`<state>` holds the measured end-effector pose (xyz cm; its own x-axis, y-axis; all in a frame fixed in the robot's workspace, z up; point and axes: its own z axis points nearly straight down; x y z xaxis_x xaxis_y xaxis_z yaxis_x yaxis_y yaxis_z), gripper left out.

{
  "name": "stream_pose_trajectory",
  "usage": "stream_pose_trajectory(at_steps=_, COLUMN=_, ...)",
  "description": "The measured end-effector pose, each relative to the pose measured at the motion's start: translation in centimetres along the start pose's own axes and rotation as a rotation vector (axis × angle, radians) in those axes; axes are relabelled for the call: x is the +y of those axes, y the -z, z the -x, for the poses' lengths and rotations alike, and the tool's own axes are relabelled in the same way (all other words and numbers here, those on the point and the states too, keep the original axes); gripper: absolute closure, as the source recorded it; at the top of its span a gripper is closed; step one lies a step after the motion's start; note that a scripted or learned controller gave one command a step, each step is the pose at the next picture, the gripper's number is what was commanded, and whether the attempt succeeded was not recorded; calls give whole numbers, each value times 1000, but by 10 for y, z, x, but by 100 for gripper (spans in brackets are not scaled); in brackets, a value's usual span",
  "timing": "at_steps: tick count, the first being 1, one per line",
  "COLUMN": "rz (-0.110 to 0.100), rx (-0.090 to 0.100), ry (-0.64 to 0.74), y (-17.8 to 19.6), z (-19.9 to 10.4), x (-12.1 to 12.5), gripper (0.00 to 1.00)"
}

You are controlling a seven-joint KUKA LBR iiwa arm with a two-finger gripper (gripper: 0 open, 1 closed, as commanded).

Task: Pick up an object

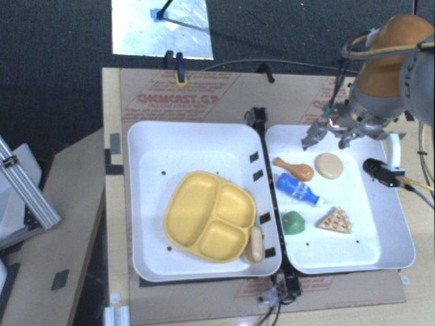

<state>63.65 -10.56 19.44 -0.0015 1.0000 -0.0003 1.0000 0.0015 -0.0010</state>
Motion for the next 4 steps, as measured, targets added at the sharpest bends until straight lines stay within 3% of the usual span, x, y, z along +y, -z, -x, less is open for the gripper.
stream_pose_trajectory(at_steps=2, rz=11, rx=0, ry=1, y=-92, z=7, x=4, gripper=0)
stream_pose_trajectory(at_steps=3, rz=11, rx=0, ry=1, y=-83, z=7, x=4, gripper=100)
stream_pose_trajectory(at_steps=4, rz=6, rx=0, ry=2, y=-39, z=4, x=4, gripper=100)
